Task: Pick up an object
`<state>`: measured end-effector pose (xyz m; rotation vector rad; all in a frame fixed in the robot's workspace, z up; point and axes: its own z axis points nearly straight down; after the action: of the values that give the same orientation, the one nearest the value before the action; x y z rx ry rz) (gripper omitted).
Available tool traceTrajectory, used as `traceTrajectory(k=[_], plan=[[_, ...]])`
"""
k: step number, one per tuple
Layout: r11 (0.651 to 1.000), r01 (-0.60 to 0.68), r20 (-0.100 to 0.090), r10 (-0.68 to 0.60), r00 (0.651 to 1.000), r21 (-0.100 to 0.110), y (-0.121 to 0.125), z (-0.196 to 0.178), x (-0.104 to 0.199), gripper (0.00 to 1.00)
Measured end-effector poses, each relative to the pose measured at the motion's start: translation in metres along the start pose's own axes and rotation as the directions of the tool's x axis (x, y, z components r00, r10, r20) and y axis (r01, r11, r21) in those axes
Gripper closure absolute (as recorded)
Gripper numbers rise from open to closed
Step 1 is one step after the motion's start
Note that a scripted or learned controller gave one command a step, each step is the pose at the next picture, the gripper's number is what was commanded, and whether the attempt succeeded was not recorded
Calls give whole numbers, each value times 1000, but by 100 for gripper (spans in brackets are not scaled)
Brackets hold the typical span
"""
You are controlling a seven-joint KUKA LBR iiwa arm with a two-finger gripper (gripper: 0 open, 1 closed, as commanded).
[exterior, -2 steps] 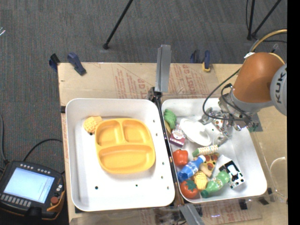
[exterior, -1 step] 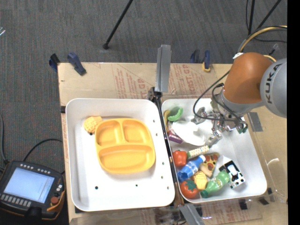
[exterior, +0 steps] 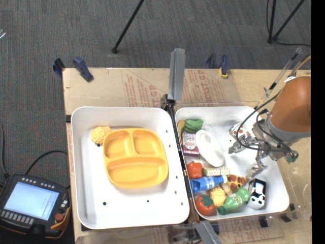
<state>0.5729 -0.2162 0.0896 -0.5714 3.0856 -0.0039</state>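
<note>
Spread apart and empty, the gripper [exterior: 250,154] hangs over the right bin [exterior: 228,113], with the black-and-white cow toy [exterior: 257,193] at its six o'clock (probably light, stiff, slippery; grip its flanks).

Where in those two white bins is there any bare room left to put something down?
The left bin has bare floor along its left side and front, around the yellow divided tray and the small yellow toy at its corner. The right bin is bare along its back wall; its front is crowded with toy food, beside the gripper.
</note>
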Motion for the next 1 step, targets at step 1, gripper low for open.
traceTrajectory(k=[1], plan=[[998, -57, 2, 57, 998, -3, -21, 1, -70, 0]])
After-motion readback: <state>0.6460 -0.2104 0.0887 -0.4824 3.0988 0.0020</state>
